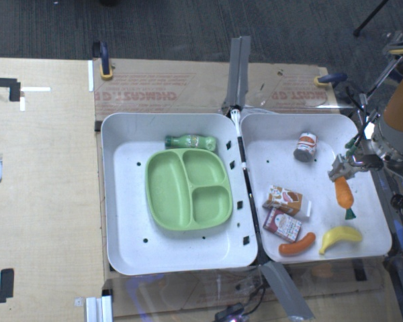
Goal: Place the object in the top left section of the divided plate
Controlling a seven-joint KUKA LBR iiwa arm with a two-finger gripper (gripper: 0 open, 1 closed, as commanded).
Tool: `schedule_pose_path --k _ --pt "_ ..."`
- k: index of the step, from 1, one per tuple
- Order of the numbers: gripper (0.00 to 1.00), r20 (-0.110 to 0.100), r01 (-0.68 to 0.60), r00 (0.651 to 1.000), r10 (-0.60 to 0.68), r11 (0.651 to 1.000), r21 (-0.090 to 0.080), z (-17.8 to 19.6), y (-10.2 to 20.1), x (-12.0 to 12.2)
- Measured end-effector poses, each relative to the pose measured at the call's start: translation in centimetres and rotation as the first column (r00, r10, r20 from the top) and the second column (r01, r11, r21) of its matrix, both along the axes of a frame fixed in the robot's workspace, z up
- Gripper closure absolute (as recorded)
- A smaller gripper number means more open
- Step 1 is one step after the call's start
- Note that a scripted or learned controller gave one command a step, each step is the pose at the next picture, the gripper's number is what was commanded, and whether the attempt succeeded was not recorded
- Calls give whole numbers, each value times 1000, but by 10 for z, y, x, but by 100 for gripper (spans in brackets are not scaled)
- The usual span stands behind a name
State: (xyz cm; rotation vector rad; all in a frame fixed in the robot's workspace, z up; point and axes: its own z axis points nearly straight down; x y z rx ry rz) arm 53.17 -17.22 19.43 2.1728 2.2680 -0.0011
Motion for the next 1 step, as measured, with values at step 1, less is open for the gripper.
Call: schedule_pose_path --k 1 --pt "100 -1 -151 989 151 989 1 -28 60 -41"
